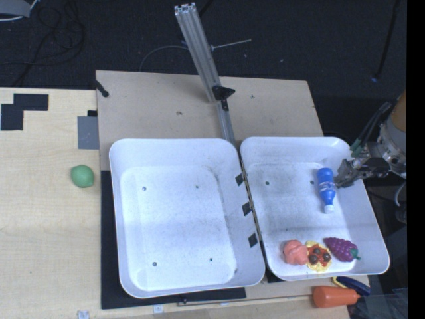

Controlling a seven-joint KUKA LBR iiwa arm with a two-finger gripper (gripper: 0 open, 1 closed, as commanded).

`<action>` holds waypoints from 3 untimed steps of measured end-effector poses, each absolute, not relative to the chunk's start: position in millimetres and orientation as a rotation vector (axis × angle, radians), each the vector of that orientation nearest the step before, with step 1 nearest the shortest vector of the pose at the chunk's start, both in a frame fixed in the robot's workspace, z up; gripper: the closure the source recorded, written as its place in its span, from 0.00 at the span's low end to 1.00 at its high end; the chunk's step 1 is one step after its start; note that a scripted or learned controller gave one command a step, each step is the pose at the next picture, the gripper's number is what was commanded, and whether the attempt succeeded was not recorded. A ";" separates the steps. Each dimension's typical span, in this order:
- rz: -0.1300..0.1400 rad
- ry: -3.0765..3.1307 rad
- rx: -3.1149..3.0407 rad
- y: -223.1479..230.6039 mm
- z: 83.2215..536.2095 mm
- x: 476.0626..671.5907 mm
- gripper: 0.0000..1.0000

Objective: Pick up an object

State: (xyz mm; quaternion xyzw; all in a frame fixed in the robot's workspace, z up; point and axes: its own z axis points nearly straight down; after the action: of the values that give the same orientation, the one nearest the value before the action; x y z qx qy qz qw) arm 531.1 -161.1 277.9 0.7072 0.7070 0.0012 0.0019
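Note:
A small blue bottle with a white cap [325, 188] lies in the right bin [292, 153], near its right wall. My gripper [347, 176] reaches in from the right edge and hovers just right of the bottle's blue end. At the bin's front sit an orange-red toy [295, 252], a yellow piece with dark spots [319, 256] and a purple grape bunch [340, 248].
The left bin [126, 153] lies beside the right one. A green ball [82, 176] rests on the bench to the left. An orange carrot-like toy [334, 296] lies in front of the right bin. A metal rail [202, 52] slants up behind the bins.

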 end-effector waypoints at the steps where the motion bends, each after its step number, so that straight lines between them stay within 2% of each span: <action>1: 0.000 2.226 2.219 -117.8 271.3 554.0 1.00; 2: 0.000 2.226 2.219 -73.6 271.1 568.0 1.00; 3: -0.001 2.227 2.219 -19.2 251.0 580.2 1.00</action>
State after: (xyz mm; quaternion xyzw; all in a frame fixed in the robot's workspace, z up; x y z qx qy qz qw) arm 580.2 -19.2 251.0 0.7058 0.7084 -0.0005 -0.0011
